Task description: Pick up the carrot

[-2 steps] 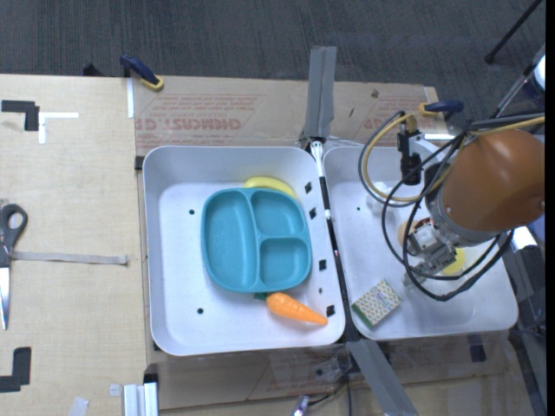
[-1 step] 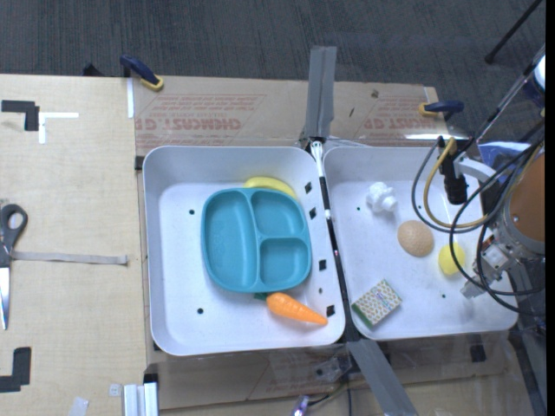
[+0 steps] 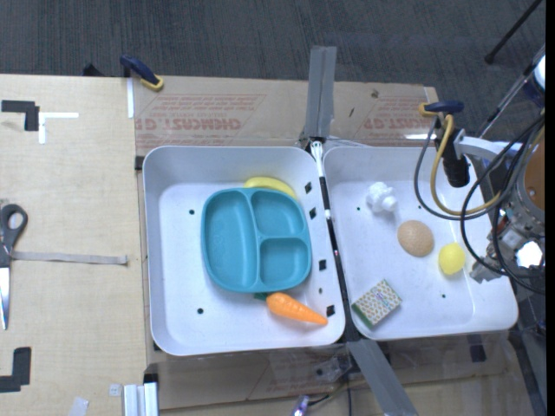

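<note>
Since the carrot (image 3: 296, 309) lies near the blue tray (image 3: 257, 237), we approach from the near side — end effector (image 3: 513, 256) state unclear.

The carrot (image 3: 296, 309) lies in the left bin (image 3: 165, 232), touching the blue plate's (image 3: 257, 238) near edge.

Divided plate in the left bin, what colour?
Teal blue. The plate shows best in the camera view, with the orange carrot lying just by its near edge.

Grey arm (image 3: 520, 224), orange band, looping black cables (image 3: 451, 159)
</note>
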Robot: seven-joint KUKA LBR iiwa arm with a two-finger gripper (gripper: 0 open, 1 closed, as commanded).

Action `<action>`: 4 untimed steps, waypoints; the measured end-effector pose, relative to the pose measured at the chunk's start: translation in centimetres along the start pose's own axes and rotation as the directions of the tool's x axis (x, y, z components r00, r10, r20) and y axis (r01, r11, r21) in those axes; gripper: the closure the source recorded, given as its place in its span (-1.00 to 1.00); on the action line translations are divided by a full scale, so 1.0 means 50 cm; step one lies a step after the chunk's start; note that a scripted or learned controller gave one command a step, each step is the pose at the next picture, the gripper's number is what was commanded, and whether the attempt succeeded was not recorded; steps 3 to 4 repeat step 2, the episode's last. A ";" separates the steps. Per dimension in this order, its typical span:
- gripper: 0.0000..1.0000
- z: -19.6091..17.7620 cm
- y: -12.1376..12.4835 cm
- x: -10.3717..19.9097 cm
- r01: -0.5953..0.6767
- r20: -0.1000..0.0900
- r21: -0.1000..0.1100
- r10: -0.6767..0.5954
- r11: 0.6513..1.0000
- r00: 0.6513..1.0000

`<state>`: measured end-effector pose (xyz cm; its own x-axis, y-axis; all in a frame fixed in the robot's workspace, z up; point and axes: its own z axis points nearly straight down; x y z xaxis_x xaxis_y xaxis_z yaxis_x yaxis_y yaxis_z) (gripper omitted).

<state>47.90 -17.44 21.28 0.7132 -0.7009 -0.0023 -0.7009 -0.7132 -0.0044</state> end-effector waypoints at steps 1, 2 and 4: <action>1.00 -0.027 -0.116 -0.039 0.226 0.003 0.000 -0.226 0.974 0.974; 1.00 0.242 -0.089 0.091 0.422 0.000 -0.001 -0.422 0.907 0.907; 1.00 0.242 -0.089 0.091 0.422 0.000 -0.001 -0.422 0.907 0.907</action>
